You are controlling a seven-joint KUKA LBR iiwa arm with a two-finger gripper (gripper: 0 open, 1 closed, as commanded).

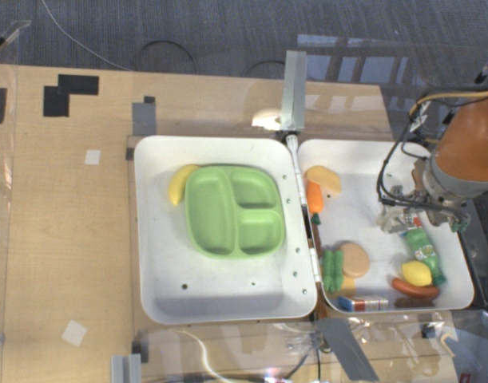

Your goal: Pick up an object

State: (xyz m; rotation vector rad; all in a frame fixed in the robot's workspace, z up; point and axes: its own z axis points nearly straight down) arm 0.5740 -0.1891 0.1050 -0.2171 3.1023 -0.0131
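Note:
My gripper [405, 219] hangs low over the right side of the right bin [363, 162], under the arm's orange band [470, 144]. It is right above the top end of a green bottle [424, 250], which lies on the bin floor. Beside the bottle lie a yellow lemon [417, 274] and a red sausage [415, 290]. Toward the bin's left side are an orange carrot [314, 198], a yellow-orange wedge [324, 179], a tan round piece [355, 258] and a green vegetable [333, 270]. Nothing shows held in the gripper.
The left bin [160, 286] holds a green divided plate [232, 210] with a yellow banana [178, 183] at its left edge. A small red, white and blue tube [363, 302] lies along the right bin's front wall. Black cables [391, 170] loop beside the wrist.

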